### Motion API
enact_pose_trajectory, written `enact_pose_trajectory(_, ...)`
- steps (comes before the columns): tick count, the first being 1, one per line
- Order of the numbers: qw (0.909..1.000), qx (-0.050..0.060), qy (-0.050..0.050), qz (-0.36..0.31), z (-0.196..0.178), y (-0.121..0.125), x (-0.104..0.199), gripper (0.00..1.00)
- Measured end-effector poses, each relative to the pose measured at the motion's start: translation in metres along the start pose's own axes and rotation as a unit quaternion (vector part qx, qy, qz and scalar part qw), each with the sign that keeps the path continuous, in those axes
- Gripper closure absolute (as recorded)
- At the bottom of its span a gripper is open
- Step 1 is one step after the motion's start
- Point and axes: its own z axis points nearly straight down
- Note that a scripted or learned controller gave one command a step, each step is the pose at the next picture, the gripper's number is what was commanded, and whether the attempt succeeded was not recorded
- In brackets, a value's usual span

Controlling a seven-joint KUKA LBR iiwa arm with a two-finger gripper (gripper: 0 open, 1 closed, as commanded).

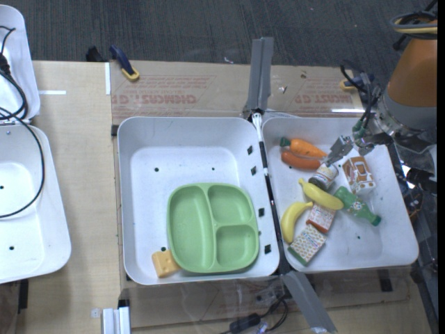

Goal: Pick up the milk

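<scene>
Pincer (345, 147) hangs low over the right bin (389, 249), and I cannot tell how it stands or whether it holds something. Just below it lies the milk (358, 173), a small white and orange carton, apparently not yet lifted. Beside it on the left are a bottle (323, 177) and two carrots (304, 153). The pick seems not begun.
</scene>
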Motion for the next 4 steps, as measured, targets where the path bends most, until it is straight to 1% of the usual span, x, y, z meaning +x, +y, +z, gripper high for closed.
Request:
enact_pose_trajectory(1, 0.9991, -0.013, -0.007, -0.038, 0.08, 0.0, -0.047, 0.0)
enact_pose_trajectory(2, 0.9991, -0.015, -0.009, -0.04, 0.069, 0.001, -0.049, 1.0)
enact_pose_trajectory(3, 0.9991, -0.015, -0.009, -0.04, 0.07, 0.001, -0.048, 0.0)
enact_pose_trajectory(4, 0.999, -0.015, -0.01, -0.04, 0.06, 0.002, -0.049, 1.0)
